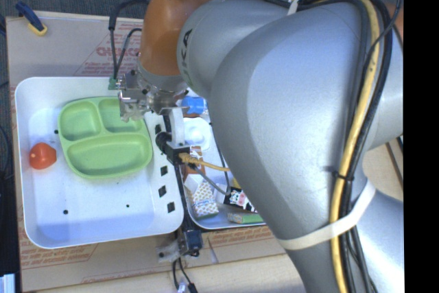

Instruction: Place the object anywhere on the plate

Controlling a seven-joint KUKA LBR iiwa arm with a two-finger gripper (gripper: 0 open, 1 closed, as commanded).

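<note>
A green plate (103, 137) with three compartments lies in the left white bin (41, 216). A small orange-red object (42, 156) rests on the bin floor just left of the plate, touching or almost touching its rim. My gripper (135, 104) hangs over the plate's upper right compartment, below the orange wrist band. The wrist body hides what is under it.
The grey arm covers most of the right bin (206, 221). At that bin's left side show a blue item (195, 106), a white item (197, 134), a patterned packet (204, 200) and a pale green stick (243, 218). A blue clamp (31, 17) sits at the bench's far left corner.
</note>
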